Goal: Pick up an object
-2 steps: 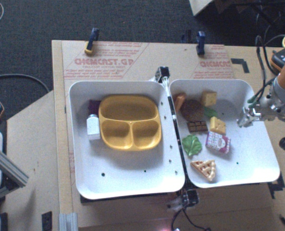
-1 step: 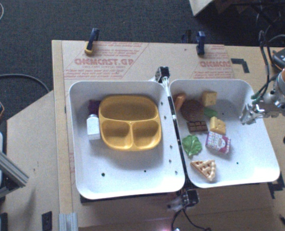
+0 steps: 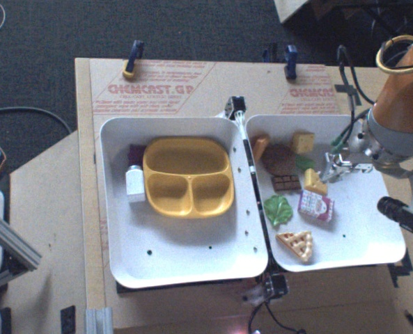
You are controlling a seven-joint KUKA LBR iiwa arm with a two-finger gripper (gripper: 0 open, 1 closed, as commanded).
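Dark carpeted floor all round; cardboard-topped bench (image 3: 192,82) carrying two shallow white bins side by side.

Left bin (image 3: 115,186): yellow divided tray (image 3: 189,176) at centre, small white bottle (image 3: 135,184) touching the tray's left edge, dark object behind the bottle, too small to identify.

Right of the tray, past the shared rim, right bin (image 3: 373,235): orange piece (image 3: 261,146), brown round (image 3: 280,158), chocolate block (image 3: 285,182), green leaf (image 3: 278,210), waffle wedge (image 3: 296,245), pink carton (image 3: 315,206), yellow wedge (image 3: 314,181), tan cube (image 3: 304,142). All crowded toward the tray side.

Gripper (image 3: 337,168) low over the right bin, just right of the yellow wedge, nothing between the fingers. Fingers spread or pressed together: cannot tell at this angle.

Likely target: yellow wedge, nearest the fingertips. Recommended: centre over the wedge, descend straight, close across its narrow faces. Risk noted: pink carton touching or nearly touching below, green scrap just above; a skewed descent likely to nudge both.

Open bin floor lying farthest from the tray; clear retreat that way. Rims low; lift straight up before any sideways travel.
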